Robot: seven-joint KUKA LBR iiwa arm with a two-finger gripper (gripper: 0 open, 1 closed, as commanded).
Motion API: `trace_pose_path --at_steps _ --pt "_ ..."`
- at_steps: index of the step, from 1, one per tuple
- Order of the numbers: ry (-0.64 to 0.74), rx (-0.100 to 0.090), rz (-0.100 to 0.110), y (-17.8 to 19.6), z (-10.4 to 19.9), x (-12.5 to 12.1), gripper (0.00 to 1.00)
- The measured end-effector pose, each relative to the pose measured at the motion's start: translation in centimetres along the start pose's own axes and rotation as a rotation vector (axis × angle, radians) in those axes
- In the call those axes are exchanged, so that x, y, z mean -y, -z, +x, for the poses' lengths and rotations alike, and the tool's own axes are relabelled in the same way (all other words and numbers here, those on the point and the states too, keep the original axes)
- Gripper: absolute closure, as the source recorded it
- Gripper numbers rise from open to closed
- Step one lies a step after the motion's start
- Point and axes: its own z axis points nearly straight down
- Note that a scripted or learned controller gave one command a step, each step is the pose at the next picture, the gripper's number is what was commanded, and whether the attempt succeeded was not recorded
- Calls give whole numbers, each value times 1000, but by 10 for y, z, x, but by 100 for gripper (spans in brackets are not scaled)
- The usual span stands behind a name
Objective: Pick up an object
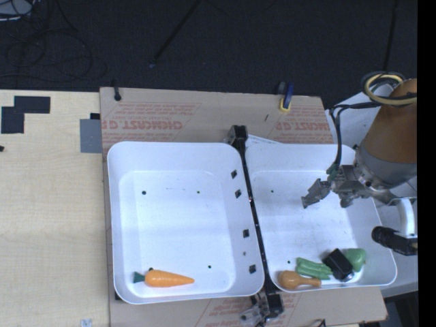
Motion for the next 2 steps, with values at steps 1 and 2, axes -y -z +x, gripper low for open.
trace_pose_path --at_steps 1,2 --pt "7 -1 -3 -17 65 -54 0" --pt "5 0 -5 -15 110 -98 0"
